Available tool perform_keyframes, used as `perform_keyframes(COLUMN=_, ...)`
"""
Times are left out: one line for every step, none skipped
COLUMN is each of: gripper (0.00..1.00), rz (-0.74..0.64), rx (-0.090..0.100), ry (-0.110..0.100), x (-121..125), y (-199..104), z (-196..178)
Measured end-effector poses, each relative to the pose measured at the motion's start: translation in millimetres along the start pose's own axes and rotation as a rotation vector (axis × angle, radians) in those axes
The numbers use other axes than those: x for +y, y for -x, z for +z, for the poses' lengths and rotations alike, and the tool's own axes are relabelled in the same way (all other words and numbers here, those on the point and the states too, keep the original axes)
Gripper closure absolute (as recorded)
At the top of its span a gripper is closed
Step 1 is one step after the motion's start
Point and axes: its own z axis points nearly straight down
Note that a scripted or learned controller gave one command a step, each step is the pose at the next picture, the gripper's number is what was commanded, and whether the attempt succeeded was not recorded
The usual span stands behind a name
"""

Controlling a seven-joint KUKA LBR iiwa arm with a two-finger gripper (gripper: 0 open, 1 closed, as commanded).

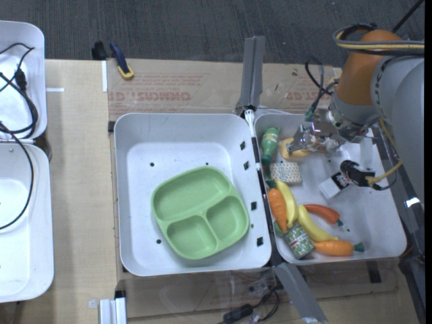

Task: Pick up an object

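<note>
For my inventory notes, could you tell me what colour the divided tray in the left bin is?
Light green; the divided tray shows clearly in the camera view.

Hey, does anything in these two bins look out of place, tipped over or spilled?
Nothing looks spilled or damaged. The green divided plate lies flat in the left bin. In the right bin, the toy food lies jumbled along the left wall: a green bottle, bananas and carrots. The end effector hovers over a yellowish item.

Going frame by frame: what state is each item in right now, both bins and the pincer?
green divided plate: flat in left bin, compartments bare
pincer: low in right bin, over a yellowish item
green bottle: lying by the divider
bananas: lying flat
carrots: lying flat, loose
green can: on its side
</note>
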Motion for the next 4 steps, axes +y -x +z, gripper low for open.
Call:
perform_keyframes(gripper=0.00, rz=0.008, rx=0.003, ry=0.000, x=1.0, y=3.8, z=-0.2)
perform_keyframes(gripper=0.00, rz=0.006, rx=-0.001, ry=0.002, x=0.7, y=4.8, z=0.2)
perform_keyframes(gripper=0.00, rz=-0.006, rx=-0.007, ry=0.004, x=-0.5, y=3.4, z=0.7)
perform_keyframes(gripper=0.00, rz=-0.036, rx=0.002, ry=-0.003, x=0.1, y=8.5, z=0.5)
